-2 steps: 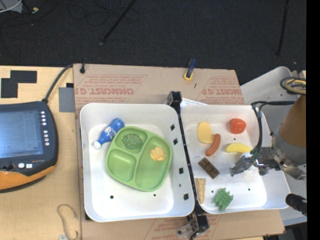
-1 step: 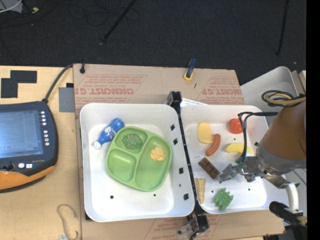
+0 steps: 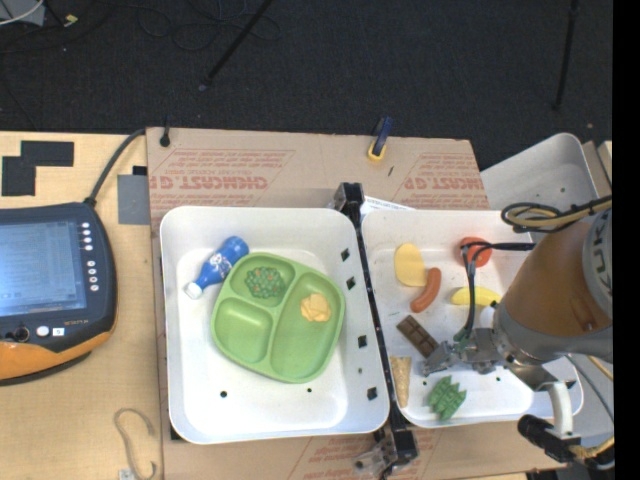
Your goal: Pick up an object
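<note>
Gripper above green toy, near bin rim

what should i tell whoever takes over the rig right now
Gripper: low in the right bin, between the brown bar and the green toy; nothing seen between its fingers.
Right bin also has a yellow piece, sausage, banana, red item, cone.
Left bin: green plate, blue bottle.
Done: nothing lifted.
Left: grasp and lift one object.
</note>
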Robot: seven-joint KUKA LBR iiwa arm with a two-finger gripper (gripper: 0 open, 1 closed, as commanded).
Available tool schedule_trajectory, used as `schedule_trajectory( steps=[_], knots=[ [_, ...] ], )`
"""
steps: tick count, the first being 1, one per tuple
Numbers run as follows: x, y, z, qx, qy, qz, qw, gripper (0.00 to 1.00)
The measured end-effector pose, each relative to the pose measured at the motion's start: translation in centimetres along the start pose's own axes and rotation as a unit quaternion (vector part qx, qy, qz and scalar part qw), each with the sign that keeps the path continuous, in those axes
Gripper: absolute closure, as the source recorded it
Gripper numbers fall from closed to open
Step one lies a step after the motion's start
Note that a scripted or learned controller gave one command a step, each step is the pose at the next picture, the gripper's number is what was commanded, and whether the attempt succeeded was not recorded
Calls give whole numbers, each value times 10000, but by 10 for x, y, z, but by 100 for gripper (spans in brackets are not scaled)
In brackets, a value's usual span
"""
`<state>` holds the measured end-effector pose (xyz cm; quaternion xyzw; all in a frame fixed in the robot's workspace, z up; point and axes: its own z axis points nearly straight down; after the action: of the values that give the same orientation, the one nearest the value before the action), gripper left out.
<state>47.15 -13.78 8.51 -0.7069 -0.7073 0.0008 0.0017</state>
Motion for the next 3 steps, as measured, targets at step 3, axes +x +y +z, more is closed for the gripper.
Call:
schedule_trajectory(
  steps=[3],
  knots=[
    [4, -1, -129, -29, -7, -2, 10000, 100]
  ],
)
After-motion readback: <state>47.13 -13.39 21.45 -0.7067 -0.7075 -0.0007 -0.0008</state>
